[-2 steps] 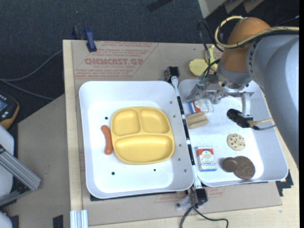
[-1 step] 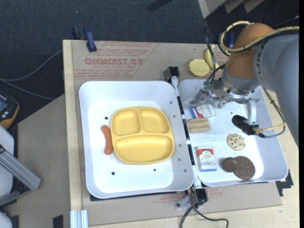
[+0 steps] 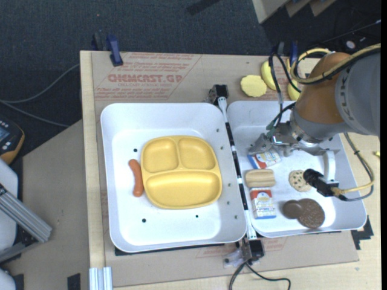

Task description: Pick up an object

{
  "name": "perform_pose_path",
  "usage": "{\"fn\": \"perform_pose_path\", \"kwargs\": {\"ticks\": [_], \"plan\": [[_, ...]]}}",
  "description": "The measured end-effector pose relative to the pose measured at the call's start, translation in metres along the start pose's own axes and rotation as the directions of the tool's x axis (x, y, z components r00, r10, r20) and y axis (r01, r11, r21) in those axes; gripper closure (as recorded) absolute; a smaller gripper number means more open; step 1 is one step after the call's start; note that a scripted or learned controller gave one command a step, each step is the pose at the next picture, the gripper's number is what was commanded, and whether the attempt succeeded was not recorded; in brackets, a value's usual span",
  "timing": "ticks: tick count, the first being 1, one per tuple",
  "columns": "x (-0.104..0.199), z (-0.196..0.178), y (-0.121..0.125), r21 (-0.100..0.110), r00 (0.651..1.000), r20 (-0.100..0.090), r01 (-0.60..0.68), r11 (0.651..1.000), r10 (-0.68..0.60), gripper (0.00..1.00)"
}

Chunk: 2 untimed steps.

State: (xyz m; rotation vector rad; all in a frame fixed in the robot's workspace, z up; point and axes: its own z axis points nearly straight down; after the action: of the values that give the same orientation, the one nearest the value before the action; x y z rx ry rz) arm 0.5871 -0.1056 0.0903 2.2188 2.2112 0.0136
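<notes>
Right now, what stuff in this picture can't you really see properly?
- Gripper: its tips sit under the arm's grey wrist in the camera view, so what it touches is hidden.
- Blue and red packet: partly covered by the gripper.
- Small carton: print too small to read.
- Yellow toy behind the right bin: partly hidden by cables.

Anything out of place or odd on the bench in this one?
Yes: a yellow toy food piece lies on the brown board behind the right bin, outside both bins. In the left bin, a toy hot dog lies on the bin floor beside the yellow divided plate, not in a compartment.
</notes>
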Motion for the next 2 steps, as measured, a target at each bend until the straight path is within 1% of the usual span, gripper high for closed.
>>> {"fn": "perform_pose_path", "kwargs": {"ticks": [1, 2], "plan": [[0.008, 0.0, -0.021, -0.001, 1.0, 0.002, 0.0, 1.0, 0.0, 0.0], [0.009, 0.0, -0.051, -0.002, 1.0, 0.001, 0.001, 1.0, -0.001, 0.0]]}}
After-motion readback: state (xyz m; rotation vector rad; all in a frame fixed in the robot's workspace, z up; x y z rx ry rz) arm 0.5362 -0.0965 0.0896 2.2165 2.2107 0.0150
